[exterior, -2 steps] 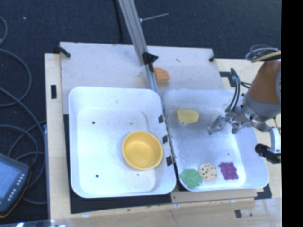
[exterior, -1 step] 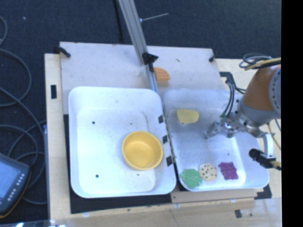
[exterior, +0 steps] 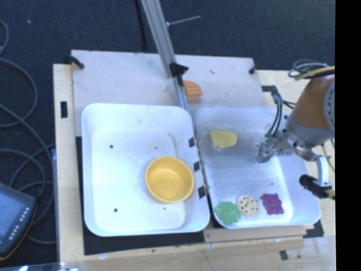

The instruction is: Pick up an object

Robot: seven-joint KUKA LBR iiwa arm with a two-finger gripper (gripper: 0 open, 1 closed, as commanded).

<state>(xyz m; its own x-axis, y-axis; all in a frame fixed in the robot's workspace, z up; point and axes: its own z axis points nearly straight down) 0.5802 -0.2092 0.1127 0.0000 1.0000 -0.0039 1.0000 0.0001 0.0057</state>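
Hand low over the right bin, near its right wall; too small and blurred to tell spread from pressed together, nothing visibly between the tips. Arm cut off at the right edge. Pale yellow piece just left of the hand, long axis roughly left to right. Along the near wall, green piece, spotted cookie, purple piece in a row. Yellow bowl upright in the left bin. Orange item on the counter, partly hidden behind a metal rail.

Pale wooden bench on dark carpet; black cables trail left
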